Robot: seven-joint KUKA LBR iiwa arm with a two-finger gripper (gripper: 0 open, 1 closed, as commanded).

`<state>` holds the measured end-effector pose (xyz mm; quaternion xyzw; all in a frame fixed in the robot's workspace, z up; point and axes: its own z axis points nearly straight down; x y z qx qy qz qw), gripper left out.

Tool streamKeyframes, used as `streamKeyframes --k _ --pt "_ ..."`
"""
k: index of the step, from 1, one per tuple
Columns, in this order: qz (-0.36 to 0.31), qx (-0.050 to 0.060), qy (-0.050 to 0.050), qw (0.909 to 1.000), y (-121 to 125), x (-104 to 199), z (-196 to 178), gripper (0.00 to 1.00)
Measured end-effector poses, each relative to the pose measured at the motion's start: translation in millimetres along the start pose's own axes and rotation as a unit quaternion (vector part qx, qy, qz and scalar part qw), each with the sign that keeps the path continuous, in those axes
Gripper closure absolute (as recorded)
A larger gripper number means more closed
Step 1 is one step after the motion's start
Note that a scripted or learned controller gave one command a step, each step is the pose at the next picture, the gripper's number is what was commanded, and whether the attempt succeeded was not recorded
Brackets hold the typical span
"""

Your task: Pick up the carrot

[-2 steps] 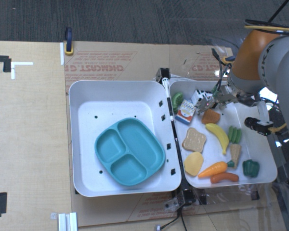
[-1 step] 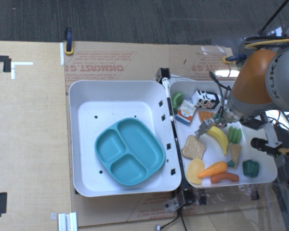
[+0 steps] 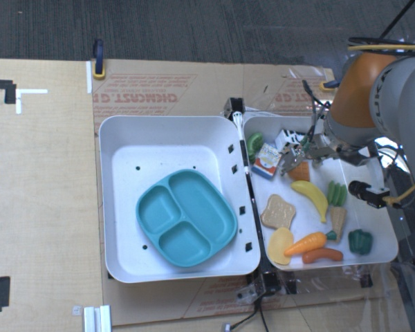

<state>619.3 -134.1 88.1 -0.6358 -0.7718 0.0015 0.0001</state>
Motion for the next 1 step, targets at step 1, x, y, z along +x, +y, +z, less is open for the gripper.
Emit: streamKeyframes --k 1 --pt "-0.001 0.002 0.000 1.0000 -0.1 -0.2 -5.3 1.00"
